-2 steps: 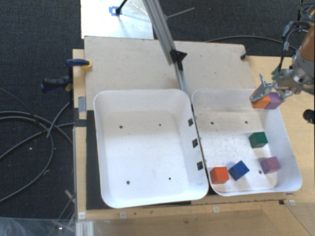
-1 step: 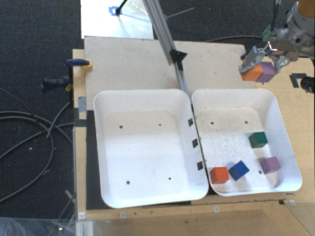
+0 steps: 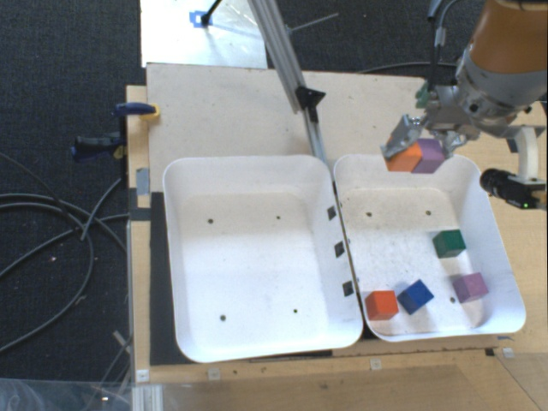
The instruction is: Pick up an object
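Note:
My gripper [image 3: 423, 144] hangs over the back rim of the right bin [image 3: 492, 229]. An orange block [image 3: 406, 158] and a purple block [image 3: 429, 156] sit side by side between its fingers, lifted clear of the bin floor. The grey left finger [image 3: 397, 139] presses on the orange block. In the same bin lie a green block [image 3: 449, 243], a second purple block [image 3: 469, 286], a blue block [image 3: 415, 296] and a second orange block [image 3: 381, 304], all near the front right.
The left bin [image 3: 184, 255] sits beside the right one, split from it by a ridge with black tabs [image 3: 339, 248]. A grey pole [image 3: 278, 37] slants across the bench behind the bins. Cables and a clamp [image 3: 116, 139] lie at the left.

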